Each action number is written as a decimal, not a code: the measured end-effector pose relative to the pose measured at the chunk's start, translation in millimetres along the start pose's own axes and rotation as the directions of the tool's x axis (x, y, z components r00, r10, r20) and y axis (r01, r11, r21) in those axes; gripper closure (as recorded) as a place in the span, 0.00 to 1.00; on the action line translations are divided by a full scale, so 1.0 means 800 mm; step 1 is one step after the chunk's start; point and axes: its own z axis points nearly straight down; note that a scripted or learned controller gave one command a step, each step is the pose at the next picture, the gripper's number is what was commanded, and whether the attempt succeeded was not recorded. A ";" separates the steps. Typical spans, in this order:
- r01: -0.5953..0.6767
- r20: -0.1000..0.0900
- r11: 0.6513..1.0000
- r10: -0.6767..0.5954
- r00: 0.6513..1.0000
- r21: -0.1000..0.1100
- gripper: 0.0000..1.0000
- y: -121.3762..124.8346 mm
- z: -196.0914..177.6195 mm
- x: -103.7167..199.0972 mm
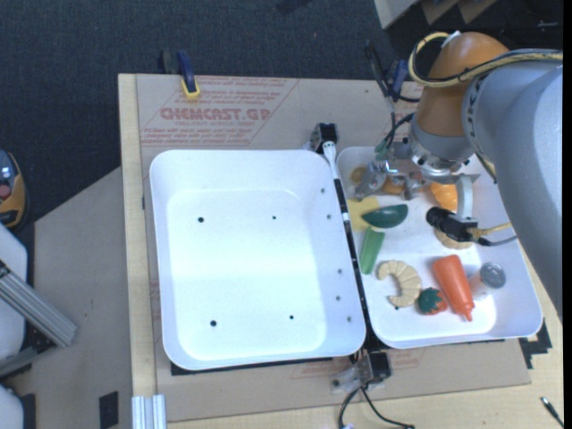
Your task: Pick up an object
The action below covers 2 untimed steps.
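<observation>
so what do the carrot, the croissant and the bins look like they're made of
Carrot: probably moulded plastic, a toy; even, saturated orange with a smooth skin.
Croissant: likely plastic or rubber too; uniform tan with cleanly moulded ridges, no crumbly texture.
Bins: seemingly thin formed plastic, glossy white; rounded corners, a rolled rim and a soft sheen. Harder to be sure from this view.

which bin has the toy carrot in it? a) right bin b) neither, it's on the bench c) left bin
a, the carrot lies in the right bin, near its front right corner, beside the croissant.
</observation>
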 end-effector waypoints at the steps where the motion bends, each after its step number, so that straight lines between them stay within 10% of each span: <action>1: -0.002 -0.005 1.000 0.002 1.000 -0.003 0.00 0.000 0.000 -0.034; 2: 0.000 0.000 1.000 0.000 1.000 -0.002 0.00 0.000 0.000 0.000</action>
